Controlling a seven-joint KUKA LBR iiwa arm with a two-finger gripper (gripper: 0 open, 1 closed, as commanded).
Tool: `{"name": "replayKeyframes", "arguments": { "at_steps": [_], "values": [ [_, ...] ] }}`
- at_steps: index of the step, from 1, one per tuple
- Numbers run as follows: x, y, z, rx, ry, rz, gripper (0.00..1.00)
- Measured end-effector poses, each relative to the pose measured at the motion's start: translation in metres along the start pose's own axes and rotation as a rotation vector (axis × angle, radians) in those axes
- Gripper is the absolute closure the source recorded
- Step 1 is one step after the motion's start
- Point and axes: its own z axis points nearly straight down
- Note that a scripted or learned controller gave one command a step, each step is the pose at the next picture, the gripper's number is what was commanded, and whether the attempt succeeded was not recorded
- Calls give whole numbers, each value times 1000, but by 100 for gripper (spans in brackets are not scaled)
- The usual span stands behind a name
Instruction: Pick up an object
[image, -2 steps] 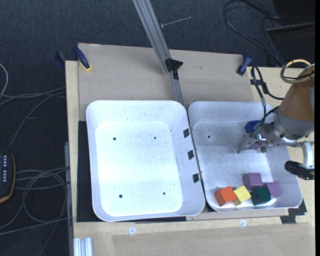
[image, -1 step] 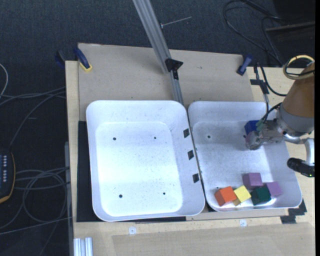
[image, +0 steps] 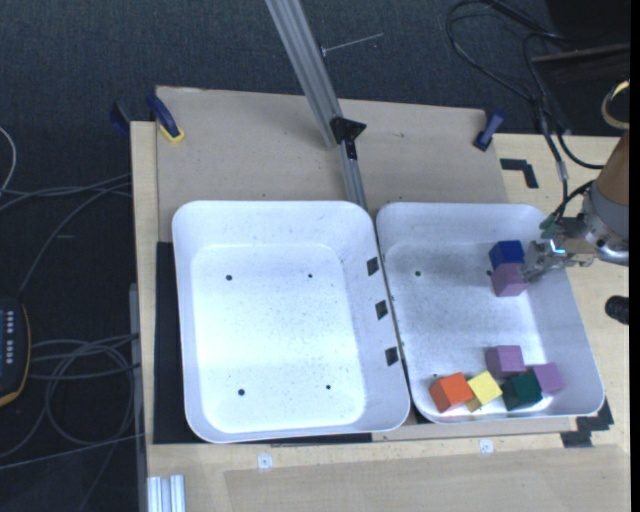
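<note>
— Dark carpet and loose black cables (image: 60, 340) surround a pale wooden bench (image: 260, 150). What's on it?

— Two shallow white bins side by side. Nothing lies in the left bin (image: 200, 300). The right bin (image: 440, 300) holds all the blocks.

— Where exactly?

— Near its far right side a blue block (image: 506, 252) sits touching a purple block (image: 510, 279) just in front of it. Along the near rim there's a cluster: an orange block (image: 451, 390), a yellow block (image: 484, 387), a dark green block (image: 521, 389), a second purple block (image: 505, 358) behind them, and a small mauve block (image: 547, 377) at the right end.

— And the arm?

— It reaches in from the right, over the right bin's edge. The gripper (image: 545, 256) hangs just beside the blue and purple pair, on their right.

— Is it pinching anything?

— I can't tell; its tips are too small and blurred to judge, and no block visibly sits between them.

— Anything else?

— A grey metal pole (image: 315, 85) slants across the bench's far side, and blue clamps (image: 166, 118) grip the far corners.
</note>
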Motion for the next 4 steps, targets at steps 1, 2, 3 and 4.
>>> {"name": "replayKeyframes", "arguments": {
  "at_steps": [1,2,3,4],
  "values": [
    [0,-7,-50,1,1,-1,100],
    [1,-7,-31,10,3,0,100],
    [54,8,-27,8,6,-6,100],
    [107,28,-43,4,5,-7,100]
  ]
}}
